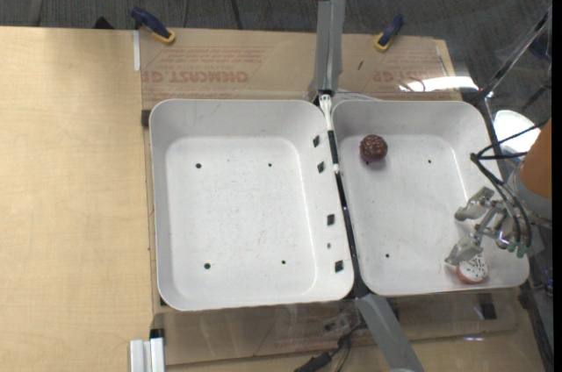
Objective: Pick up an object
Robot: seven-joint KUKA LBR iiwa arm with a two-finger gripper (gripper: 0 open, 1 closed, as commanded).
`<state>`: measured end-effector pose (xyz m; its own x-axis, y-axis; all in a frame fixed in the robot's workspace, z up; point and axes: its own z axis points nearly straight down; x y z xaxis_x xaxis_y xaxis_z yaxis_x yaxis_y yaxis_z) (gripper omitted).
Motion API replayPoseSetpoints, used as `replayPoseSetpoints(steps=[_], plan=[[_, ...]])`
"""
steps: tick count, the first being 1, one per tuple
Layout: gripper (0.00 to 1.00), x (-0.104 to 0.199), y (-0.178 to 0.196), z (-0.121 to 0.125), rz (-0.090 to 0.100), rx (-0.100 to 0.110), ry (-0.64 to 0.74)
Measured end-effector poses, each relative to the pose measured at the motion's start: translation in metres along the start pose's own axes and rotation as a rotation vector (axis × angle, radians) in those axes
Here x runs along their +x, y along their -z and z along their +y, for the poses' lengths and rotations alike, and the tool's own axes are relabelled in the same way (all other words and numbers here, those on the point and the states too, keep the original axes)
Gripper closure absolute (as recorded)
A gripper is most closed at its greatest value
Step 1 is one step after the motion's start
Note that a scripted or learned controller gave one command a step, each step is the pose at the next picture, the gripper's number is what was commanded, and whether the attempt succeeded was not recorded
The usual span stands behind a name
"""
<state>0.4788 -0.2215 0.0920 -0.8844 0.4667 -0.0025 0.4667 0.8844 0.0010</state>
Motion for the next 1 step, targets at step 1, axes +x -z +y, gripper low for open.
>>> replayPoseSetpoints(steps=[1], plan=[[0.0, -0.0759, 0.1057, 0.0404, -0.003, -0.001, 0.203]])
